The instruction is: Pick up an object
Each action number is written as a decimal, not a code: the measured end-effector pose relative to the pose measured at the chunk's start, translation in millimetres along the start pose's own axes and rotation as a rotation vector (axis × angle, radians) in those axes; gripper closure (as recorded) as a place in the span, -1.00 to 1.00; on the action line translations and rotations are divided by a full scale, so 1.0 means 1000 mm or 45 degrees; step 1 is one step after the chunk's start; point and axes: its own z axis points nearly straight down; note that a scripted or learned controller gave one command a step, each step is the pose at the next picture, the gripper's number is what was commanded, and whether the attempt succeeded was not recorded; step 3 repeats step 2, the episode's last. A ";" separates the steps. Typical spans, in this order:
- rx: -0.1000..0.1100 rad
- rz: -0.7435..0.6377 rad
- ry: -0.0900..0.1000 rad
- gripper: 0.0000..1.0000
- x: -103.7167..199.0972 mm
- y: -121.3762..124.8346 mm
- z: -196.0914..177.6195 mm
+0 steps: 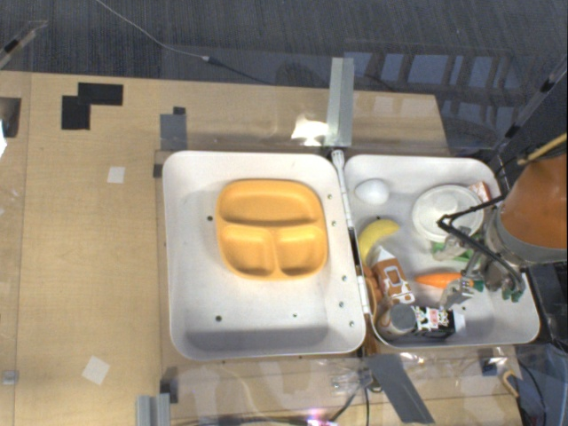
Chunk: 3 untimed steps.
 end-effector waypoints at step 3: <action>-0.007 -0.050 0.025 1.00 -0.077 0.020 0.014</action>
